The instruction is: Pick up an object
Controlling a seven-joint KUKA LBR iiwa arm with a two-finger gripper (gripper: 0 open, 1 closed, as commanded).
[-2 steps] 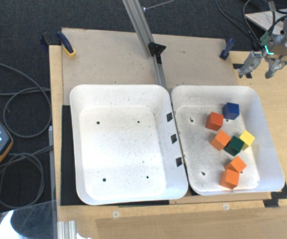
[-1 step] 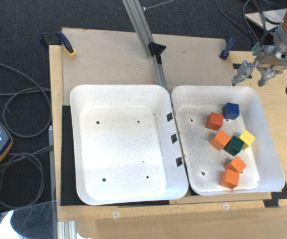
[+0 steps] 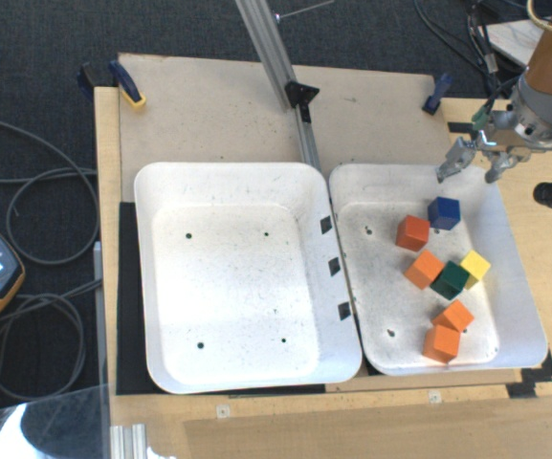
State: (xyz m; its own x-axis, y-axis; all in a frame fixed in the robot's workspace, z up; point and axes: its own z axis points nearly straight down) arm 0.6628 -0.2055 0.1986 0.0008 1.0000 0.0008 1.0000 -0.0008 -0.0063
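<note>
Your gripper (image 3: 474, 162), metal fingers spread and holding nothing, hangs just above the blue cube (image 3: 444, 212) in the speckled white right bin (image 3: 515, 285) on the plywood bench (image 3: 209, 113).

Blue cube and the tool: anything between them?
No. In the camera view, bare white bin floor separates the open tool from the blue cube.
</note>
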